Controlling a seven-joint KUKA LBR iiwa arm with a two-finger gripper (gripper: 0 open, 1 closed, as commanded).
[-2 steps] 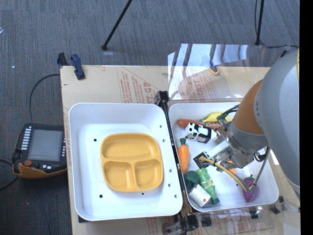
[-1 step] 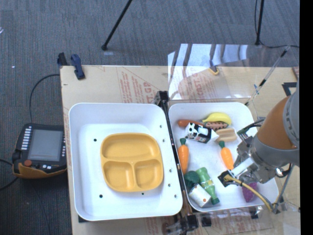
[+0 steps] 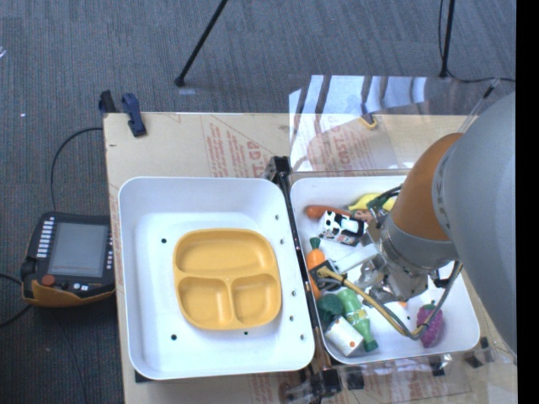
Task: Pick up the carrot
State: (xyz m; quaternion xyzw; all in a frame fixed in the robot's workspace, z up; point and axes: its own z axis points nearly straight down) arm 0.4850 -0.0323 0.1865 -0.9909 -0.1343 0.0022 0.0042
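The carrot (image 3: pixel 315 265) is a small orange piece with a green top. It lies in the right bin (image 3: pixel 468 333), tight against that bin's left wall. My gripper (image 3: pixel 368 278) hangs low over the middle of the same bin, a short way right of the carrot, among the toy foods. The grey wrist and orange band of the arm (image 3: pixel 421 213) cover much of the bin's right half. Nothing orange shows at the gripper's tip.
Around the gripper lie a black-and-white toy cow (image 3: pixel 341 225), a banana (image 3: pixel 368 200), an orange-brown sausage shape (image 3: pixel 321 212), green items (image 3: pixel 345 303), a white cup (image 3: pixel 344 336) and purple grapes (image 3: pixel 431 325). The left bin (image 3: pixel 143 225) holds a yellow divided plate (image 3: pixel 227 278).
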